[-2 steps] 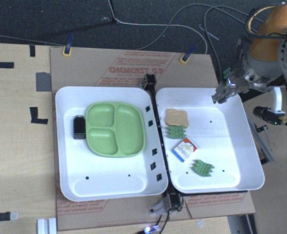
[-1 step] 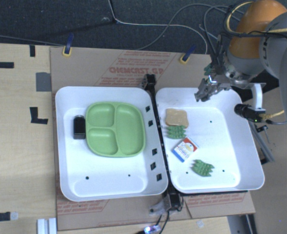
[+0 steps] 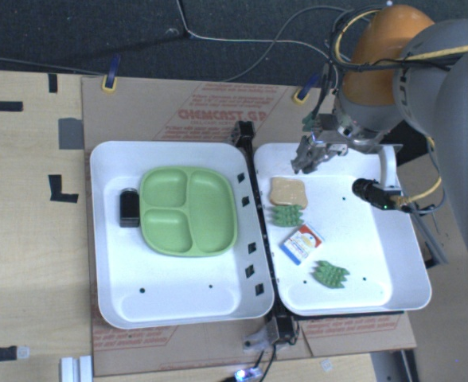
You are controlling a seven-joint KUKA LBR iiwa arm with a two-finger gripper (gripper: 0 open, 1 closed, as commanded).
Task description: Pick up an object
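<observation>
My gripper (image 3: pixel 304 164) hangs over the back left part of the right bin (image 3: pixel 377 237), just above and beyond a tan bread-like piece (image 3: pixel 287 191). Its dark fingers point down and left with nothing visible between them. In front of the bread lies a small green leafy toy (image 3: pixel 286 215). Nearer the middle of the bin sits a small red, white and blue packet (image 3: pixel 301 243). A second green leafy toy (image 3: pixel 329 274) rests toward the front.
The left bin (image 3: pixel 111 237) holds a green divided plate (image 3: pixel 189 211) and a small black block (image 3: pixel 129 207) at its left. A black divider (image 3: pixel 254 213) runs between the bins. Cables and a black fitting (image 3: pixel 375 192) hang off the arm at the right.
</observation>
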